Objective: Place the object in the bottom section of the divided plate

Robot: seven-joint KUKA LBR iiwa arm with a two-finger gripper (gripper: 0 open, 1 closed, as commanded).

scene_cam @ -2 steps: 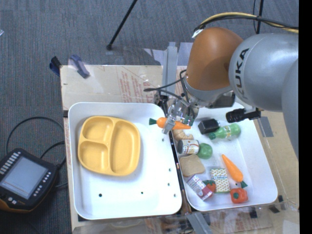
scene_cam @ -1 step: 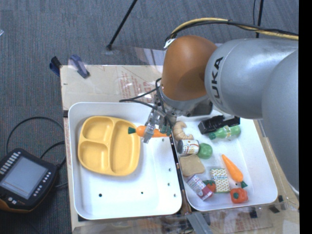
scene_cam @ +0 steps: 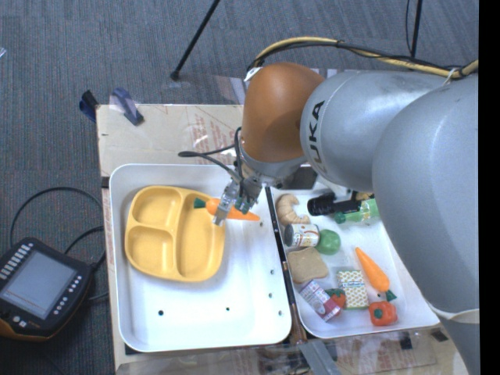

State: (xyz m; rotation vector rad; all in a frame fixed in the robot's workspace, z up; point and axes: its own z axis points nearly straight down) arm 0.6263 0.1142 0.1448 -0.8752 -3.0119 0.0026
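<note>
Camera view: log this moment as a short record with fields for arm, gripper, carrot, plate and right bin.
arm: grey with an orange band, reaching in from the right over the bins
gripper: shut on the carrot, above the plate's right edge
carrot: orange, lying level, green end toward the plate
plate: yellow, three sections, nothing in them, in the left bin
right bin: croissant, can, green ball, bread slice, second carrot, other small food items
</note>
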